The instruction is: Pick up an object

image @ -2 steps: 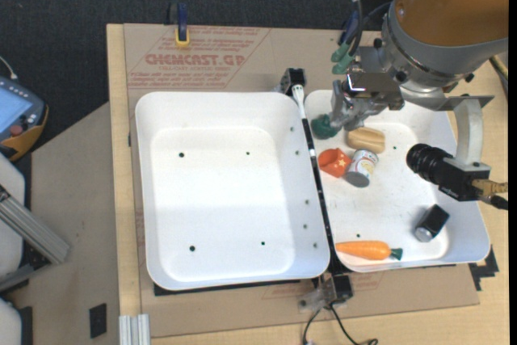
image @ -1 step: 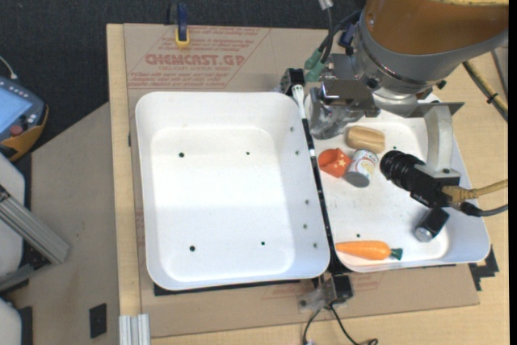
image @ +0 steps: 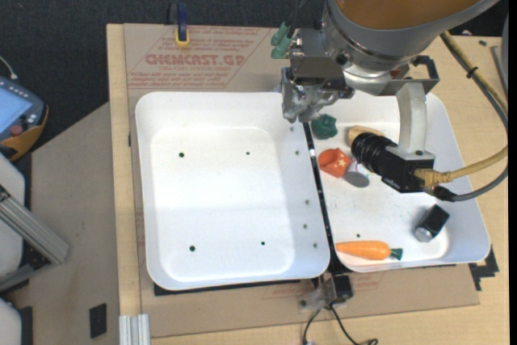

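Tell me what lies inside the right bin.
The right bin holds a carrot, red piece, green piece and small black cylinder; the arm covers its far part.

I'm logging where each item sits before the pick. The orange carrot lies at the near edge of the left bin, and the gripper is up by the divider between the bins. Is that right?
Not quite. The camera view shows the carrot at the near edge of the right bin, not the left bin. The rest stands: the gripper is up by the divider between the bins.
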### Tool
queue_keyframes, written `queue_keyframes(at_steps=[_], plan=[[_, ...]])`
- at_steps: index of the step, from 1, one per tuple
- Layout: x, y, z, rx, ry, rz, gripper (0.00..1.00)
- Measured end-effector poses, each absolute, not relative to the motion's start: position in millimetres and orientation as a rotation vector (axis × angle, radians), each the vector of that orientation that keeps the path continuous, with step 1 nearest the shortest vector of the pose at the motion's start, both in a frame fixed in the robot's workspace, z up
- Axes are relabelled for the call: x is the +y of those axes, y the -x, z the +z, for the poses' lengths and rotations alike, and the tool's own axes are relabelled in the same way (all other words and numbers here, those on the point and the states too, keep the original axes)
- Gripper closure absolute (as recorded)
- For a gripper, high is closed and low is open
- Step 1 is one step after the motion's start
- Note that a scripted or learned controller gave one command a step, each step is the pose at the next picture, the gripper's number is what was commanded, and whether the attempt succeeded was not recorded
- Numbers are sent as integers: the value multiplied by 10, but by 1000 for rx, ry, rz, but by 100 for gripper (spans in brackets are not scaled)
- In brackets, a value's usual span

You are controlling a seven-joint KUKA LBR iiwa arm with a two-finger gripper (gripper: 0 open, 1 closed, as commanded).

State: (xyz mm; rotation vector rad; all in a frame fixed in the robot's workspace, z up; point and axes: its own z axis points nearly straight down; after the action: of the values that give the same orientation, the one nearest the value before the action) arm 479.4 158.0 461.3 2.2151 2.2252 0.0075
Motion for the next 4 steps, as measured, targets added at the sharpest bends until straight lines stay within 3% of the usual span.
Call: queue_keyframes(at_steps=[2, 4], plan=[[2213, -4790, 5204, 2227, -2215, 7, 100], [2207, -4796, 5400, 2225, -2215, 9, 100]])
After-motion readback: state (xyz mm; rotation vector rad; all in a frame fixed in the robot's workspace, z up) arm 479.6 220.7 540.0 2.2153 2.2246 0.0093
